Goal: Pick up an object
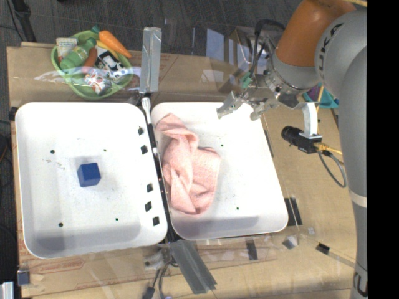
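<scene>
**Still in the approach, nothing picked yet**

So here's where I'm at. The gripper [240,109] is hanging over the far right corner of the right bin [262,185], up near its back rim, with nothing between the fingers [225,109]. From my feed they look spread apart, two pale tips with a clear gap. I'd call this the reach-in step, before any descent.

Candidates for the pick: a crumpled pink cloth [187,170] lying in the left half of the right bin, right up against the divider side, and a small blue cube [89,174] sitting alone in the left bin [37,142], well apart from the arm. The cloth is the nearer one by a lot, so I'm guessing that's the target.

Next move as I see it: shift toward the near left, get over a raised fold of the cloth, then drop and close. Soft fabric can bunch or slip out, so aim at a ridge, not a flat bit.

Pose-wise, the arm [349,73] comes in from the right, orange band [305,27] high up, wrist angled down and to the left over the counter [299,185].

There's also a green bowl [87,87] of toy food at the back left, outside the bins.
</scene>
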Action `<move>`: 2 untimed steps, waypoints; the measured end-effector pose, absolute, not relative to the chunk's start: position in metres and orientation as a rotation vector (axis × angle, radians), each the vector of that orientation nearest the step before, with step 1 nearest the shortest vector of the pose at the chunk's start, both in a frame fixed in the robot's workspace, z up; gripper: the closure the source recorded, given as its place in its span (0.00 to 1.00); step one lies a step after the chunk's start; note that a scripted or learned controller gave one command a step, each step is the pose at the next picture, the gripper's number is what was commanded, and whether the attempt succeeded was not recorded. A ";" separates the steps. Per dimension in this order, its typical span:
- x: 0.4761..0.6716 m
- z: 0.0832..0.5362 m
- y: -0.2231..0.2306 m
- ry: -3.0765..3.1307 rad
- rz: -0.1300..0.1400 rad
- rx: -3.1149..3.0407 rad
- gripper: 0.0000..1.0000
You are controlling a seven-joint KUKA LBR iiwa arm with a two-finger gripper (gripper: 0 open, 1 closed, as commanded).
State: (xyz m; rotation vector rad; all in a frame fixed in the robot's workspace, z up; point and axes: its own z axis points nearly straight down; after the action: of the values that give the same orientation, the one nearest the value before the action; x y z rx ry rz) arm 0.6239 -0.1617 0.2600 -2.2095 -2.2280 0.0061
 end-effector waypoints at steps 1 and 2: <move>0.641 0.096 -0.180 -2.510 0.002 -1.884 0.00; 0.616 0.092 -0.160 -2.627 0.002 -1.715 0.00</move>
State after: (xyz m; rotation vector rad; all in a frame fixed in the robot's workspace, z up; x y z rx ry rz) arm 0.6162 -0.1595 0.0917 -1.7153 -2.6275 0.0024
